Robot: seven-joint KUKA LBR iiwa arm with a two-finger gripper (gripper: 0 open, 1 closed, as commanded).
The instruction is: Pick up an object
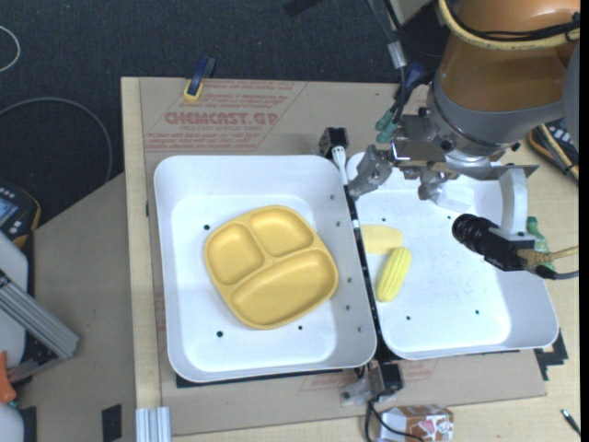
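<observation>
Arm point(502, 63) from right, above right bin point(497, 325) | gripper point(398, 175) at that bin's far left corner, finger state: cannot tell | corn point(393, 273) beside pale yellow piece point(381, 238), right bin's left side | yellow tray point(270, 264) in left bin point(184, 247)

yellow divided plate point(270, 265) flat mid left bin point(175, 191); corn cob point(393, 273) and pale yellow piece point(382, 238) by right bin's point(479, 334) left wall

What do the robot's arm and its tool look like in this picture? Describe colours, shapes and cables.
The arm is a thick rounded cylinder, orange above and grey below, with a yellow-and-black cable looped around the orange part. Under it, the tool is a cluster of grey metal parts with thin green and dark wires running into it.
</observation>
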